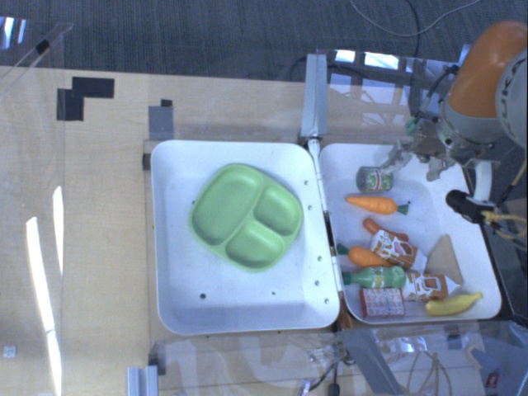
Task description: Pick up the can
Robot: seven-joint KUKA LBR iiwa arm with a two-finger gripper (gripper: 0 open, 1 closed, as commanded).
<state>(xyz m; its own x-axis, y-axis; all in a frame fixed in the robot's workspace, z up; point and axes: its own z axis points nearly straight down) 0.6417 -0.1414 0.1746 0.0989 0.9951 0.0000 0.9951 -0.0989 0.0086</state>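
In the camera view, two shallow white bins are seen side by side on the table: the left bin and the right bin. One green divided plate with three compartments is laid in the left bin, slightly toward its far half. One can, lying on its side with a green label, is found in the far part of the right bin, near the bin's left wall. Just in front of the can, one carrot is laid crosswise, its green tip pointing right. A second carrot is seen nearer the front, by the left wall, so two carrots are counted. Between them one orange-and-white pouch is placed at a slant. One green bottle is laid flat in front of the second carrot, and one red-patterned packet is set against the front wall. One banana is laid at the front right, with a brown-and-white carton touching it and a tan wedge just behind. The tool is held over the far edge of the right bin, just right of the can and apart from it; its two fingers are spread and released, with nothing between them. The arm, with its orange band, is seen at the upper right
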